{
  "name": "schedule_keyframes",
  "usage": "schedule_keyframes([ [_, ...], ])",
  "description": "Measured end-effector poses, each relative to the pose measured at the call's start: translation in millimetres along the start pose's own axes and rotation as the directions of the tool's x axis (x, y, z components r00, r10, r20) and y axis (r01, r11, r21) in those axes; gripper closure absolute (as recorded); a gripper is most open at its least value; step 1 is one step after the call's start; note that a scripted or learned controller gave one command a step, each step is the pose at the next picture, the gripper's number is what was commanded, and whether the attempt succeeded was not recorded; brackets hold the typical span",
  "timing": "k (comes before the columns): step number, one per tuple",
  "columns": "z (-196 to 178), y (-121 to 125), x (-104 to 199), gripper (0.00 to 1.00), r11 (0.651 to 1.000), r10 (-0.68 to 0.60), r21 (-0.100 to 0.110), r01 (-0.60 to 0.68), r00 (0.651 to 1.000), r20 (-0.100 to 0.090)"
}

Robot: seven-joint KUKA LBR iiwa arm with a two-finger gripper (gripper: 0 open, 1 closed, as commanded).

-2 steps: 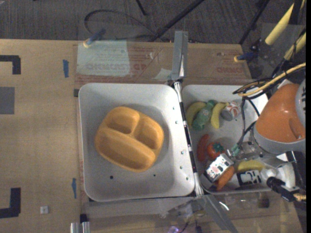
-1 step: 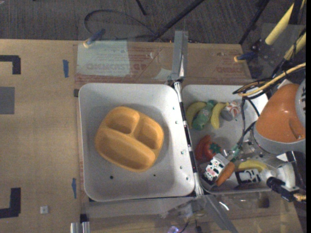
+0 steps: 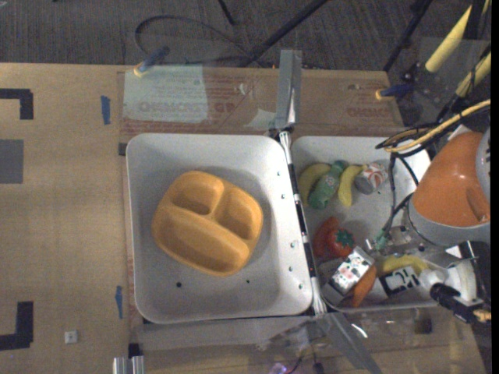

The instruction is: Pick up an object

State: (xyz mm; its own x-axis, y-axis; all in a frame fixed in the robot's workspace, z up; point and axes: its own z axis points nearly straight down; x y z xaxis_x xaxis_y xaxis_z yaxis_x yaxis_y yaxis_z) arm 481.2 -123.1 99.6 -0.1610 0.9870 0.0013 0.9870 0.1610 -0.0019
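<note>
Fingers (image 3: 390,265) sit low in the right bin (image 3: 405,154), over its toys; we cannot tell their spread. Nearest lie a carrot (image 3: 364,287) and small box (image 3: 350,271), likely targets.

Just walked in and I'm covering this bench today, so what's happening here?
The grey arm with the orange band is reaching from the right over the right bin, which holds small toy foods: bananas, a green bottle, a tomato. Its wrist hangs near the bin's lower right. The left bin holds an orange divided tray, untouched.
</note>
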Motion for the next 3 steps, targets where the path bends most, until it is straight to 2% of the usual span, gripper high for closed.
schedule_keyframes([
  [1,-142.7,75.4,42.3,1.0,0.998,-0.065,0.004,0.065,0.998,0.001],
  [2,-142.7,46.1,86.6,1.0,0.994,-0.105,0.008,0.105,0.995,-0.001],
  [3,-132.8,20.4,139.0,1.0,0.917,-0.399,0.008,0.4,0.917,-0.003],
])
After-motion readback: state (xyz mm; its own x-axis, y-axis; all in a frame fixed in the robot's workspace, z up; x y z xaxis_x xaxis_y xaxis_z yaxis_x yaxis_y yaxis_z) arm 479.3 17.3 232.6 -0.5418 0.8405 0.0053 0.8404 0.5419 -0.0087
